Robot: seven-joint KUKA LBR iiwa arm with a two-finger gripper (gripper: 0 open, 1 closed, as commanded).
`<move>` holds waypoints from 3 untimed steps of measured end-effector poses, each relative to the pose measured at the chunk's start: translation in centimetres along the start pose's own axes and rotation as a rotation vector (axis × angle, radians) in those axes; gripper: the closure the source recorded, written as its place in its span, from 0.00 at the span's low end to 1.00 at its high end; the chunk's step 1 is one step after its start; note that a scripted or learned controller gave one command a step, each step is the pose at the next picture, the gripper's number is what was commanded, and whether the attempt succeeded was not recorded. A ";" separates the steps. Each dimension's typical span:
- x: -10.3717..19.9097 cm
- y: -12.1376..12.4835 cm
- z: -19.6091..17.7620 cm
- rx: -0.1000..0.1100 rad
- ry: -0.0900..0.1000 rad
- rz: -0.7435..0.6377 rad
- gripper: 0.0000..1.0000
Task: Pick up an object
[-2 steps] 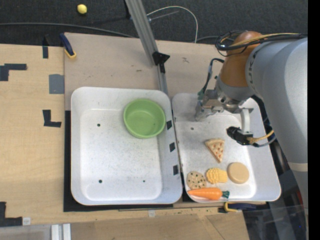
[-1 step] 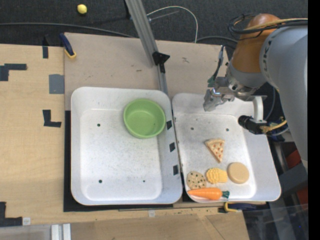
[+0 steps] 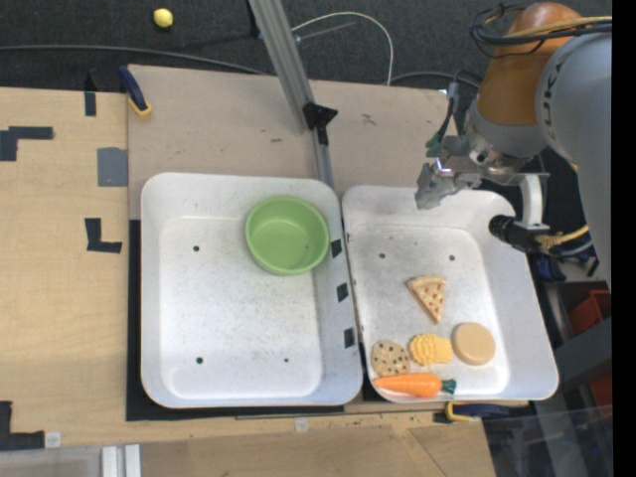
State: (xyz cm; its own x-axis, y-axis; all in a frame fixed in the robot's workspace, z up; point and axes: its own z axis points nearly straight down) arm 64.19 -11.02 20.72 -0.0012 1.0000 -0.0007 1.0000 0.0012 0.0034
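Gripper point(image 3: 431, 195) over right bin's point(image 3: 517, 366) far rim, finger spread unclear (nothing visibly held)

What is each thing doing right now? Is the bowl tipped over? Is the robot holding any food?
Round green plastic bowl: upright, in the left bin.
Triangular pizza slice toy: lying flat, right bin.
Round tan cookie toy: flat, right bin.
Yellow corn toy: flat, beside the cookie.
Orange carrot toy: lying along the near wall.
Grey robot hand: above the far rim, nothing seen in it.

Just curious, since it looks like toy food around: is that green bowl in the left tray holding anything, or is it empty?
Empty. The round green plastic bowl sits upright, and its plain green inside shows.
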 end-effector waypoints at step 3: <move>11.7 -2.9 -4.1 0.007 0.002 -0.006 1.00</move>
State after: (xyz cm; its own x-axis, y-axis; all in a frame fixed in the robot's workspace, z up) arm 61.27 0.64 24.84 -0.0068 1.0000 0.0016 1.0000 0.0068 -0.0038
